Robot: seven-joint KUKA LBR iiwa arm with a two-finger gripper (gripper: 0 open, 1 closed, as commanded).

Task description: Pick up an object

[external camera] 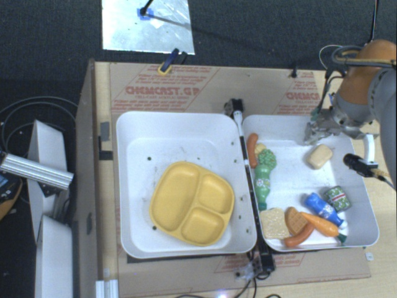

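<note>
The cardboard point(162, 90) under both bins reads CHEMCAST GP in red, and the gripper point(319, 131) hovers just above a pale bun point(319, 156) in the right bin point(367, 228), grasping nothing.

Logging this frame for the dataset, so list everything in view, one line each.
Bins: two, white, side by side on bench.
Tray: one, yellow, three compartments, left bin.
Sausage: one, red-orange, right bin, by the divider.
Green toy: one, beside the sausage.
Pale block: one, cream, right bin, upper part.
Can: one, green.
Blue packet: one.
Carrot: one, orange.
Bread slice: one, tan.
Gripper: one, above the pale block.
</note>
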